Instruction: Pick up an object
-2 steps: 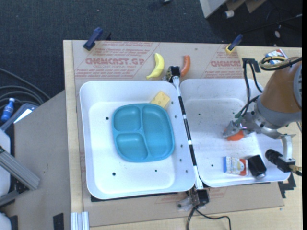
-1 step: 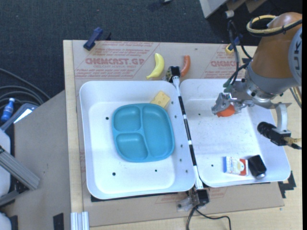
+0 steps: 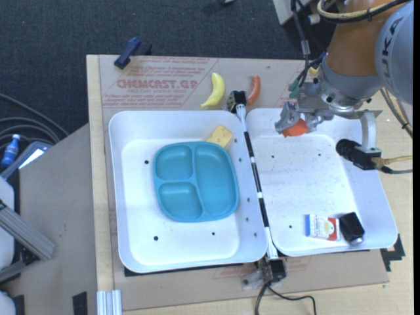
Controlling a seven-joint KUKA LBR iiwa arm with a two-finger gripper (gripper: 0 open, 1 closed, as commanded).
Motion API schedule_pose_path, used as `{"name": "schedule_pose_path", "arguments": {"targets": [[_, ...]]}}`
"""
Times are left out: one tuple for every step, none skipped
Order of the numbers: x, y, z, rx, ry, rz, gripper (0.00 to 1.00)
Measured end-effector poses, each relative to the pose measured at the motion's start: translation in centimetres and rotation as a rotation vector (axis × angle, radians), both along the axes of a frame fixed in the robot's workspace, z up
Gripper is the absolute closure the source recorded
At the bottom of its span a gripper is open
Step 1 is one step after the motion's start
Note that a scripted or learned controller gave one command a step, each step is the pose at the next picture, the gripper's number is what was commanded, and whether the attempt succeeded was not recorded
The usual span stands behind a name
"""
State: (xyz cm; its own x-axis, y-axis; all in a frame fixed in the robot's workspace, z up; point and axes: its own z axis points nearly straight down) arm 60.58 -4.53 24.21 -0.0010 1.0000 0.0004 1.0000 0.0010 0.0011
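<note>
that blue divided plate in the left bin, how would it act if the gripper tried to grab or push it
The blue divided plate looks like stiff moulded plastic, probably light. Lying flat in the left bin, it would likely slide rather than tip. Its smooth, rounded rim may prove slippery.

A dark, speckled carpet floor [image 3: 79, 18] surrounds the pale wooden surface [image 3: 164, 77], which carries red printed lettering [image 3: 157, 84]. Thick black cables [image 3: 26, 120] curl across the floor at left, beside what may be a grey metal rail [image 3: 26, 231]. Lighting is even and soft.
</note>
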Motion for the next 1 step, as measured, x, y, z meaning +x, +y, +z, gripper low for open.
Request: {"name": "schedule_pose_path", "arguments": {"targets": [[3.54, 6.28, -4.56, 0.0, 0.001, 0.0, 1.0]]}}
